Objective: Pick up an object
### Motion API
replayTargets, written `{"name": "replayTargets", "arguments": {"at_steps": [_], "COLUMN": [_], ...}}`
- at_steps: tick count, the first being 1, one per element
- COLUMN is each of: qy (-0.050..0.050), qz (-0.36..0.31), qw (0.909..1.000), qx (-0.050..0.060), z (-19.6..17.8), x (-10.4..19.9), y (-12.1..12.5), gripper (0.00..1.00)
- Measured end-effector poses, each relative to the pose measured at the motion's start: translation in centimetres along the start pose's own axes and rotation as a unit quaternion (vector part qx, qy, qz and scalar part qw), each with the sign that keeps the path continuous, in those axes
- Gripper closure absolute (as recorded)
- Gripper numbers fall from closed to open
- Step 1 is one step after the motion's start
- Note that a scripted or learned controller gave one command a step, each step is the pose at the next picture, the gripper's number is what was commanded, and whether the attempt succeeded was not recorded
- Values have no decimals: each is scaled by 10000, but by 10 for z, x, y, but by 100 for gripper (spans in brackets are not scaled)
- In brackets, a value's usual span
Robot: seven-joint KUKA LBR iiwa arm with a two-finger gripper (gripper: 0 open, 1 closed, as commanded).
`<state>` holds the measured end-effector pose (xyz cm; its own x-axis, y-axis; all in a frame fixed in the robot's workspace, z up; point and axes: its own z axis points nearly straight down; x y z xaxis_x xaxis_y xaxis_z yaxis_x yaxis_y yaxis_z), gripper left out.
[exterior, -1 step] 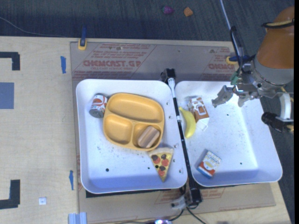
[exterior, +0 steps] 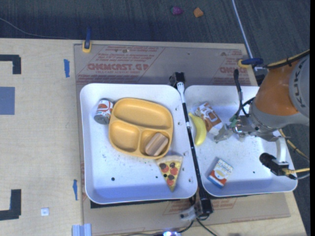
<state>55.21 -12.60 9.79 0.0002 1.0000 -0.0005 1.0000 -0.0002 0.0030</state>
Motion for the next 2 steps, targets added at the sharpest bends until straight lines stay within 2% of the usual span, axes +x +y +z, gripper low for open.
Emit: {"name": "replayTargets", "arguments": {"at_steps": [1,2], "qy": [-30,-30], "qz": [7,0], "qw": [10000,10000], "qx": [-70,-82], "z": [9,8], "x": [23,32], "y": [-39,-68], "gripper": [0,0]}}
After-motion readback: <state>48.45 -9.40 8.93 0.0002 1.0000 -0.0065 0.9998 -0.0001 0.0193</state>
